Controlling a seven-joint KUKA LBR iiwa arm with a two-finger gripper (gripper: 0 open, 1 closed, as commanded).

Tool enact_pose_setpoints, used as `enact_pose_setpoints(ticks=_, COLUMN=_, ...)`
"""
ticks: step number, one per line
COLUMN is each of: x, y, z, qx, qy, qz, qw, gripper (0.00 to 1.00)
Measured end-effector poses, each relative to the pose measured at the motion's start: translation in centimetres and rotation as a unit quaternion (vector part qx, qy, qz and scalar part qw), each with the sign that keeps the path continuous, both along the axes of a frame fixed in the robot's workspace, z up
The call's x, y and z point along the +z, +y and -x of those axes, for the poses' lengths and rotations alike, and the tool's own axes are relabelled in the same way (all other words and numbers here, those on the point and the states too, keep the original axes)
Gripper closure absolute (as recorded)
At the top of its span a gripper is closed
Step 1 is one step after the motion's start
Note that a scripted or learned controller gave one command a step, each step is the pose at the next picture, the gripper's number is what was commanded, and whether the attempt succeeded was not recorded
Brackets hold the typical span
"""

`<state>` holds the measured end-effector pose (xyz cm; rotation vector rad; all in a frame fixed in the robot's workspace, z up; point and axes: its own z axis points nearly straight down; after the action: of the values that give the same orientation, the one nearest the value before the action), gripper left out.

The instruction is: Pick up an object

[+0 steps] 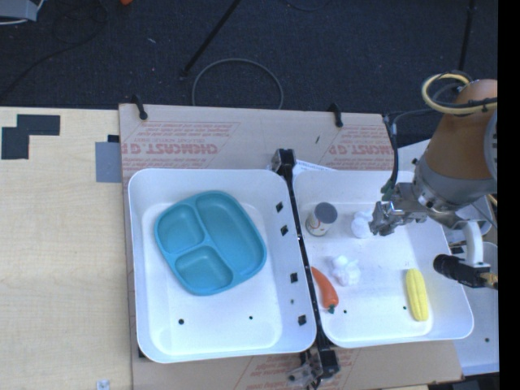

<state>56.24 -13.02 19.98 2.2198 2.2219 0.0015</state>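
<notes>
From the camera view we are noting the gripper (388, 216) hovering low in the right bin (455, 319); we cannot tell its state. A small white object (361, 225) is lying just beside it; cup (320, 218), carrot (325, 288), corn (417, 294) nearby.

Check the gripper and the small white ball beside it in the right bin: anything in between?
Nothing visible. The gripper hangs just right of the small white ball, bare bin floor around them. The can sits further left.

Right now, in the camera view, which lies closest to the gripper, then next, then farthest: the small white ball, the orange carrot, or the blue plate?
1. White ball, just left of the gripper.
2. Carrot, lower left, by the divider.
3. Blue plate, in the left bin.
</notes>
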Motion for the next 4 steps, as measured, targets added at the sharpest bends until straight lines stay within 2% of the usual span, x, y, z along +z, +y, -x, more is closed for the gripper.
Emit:
enact_pose_setpoints(ticks=1, x=5.5, y=0.9, z=-0.1, qx=0.000, qy=0.000, qz=0.0001, qw=1.0000, gripper=1.00)
enact_pose_setpoints(ticks=2, x=8.2, y=0.8, z=-0.1, qx=0.000, qy=0.001, qz=0.0000, qw=1.0000, gripper=1.00)
enact_pose_setpoints(ticks=3, x=6.1, y=5.9, z=0.9, qx=0.001, qy=0.003, qz=-0.0008, qw=1.0000, gripper=1.00)
enact_pose_setpoints(ticks=4, x=5.9, y=11.9, z=2.0, qx=0.002, qy=0.003, qz=-0.0010, qw=1.0000, gripper=1.00)
